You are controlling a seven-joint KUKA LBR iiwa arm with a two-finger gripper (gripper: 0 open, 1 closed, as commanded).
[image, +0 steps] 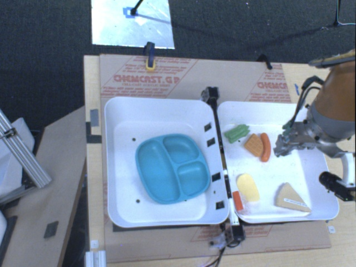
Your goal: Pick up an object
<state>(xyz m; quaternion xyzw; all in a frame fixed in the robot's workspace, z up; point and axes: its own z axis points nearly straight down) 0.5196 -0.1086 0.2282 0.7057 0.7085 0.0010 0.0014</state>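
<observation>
The right bin (311, 111) holds a green pod (237, 132), an orange cracker-like piece (255, 144), a red-orange sausage (265, 147), a yellow block (248, 187), a small orange-red piece (237, 201) by the divider and a tan wedge (291, 198). My gripper (282, 147) hangs low over the right bin, just right of the sausage and close to it. Nothing shows between its fingers.
The left bin (119, 166) holds a blue divided plate (169, 167). A black clip strip (216, 143) runs between the bins. Cardboard (183, 77) lies under both. The grey-and-orange arm (336, 102) covers the right bin's far right side.
</observation>
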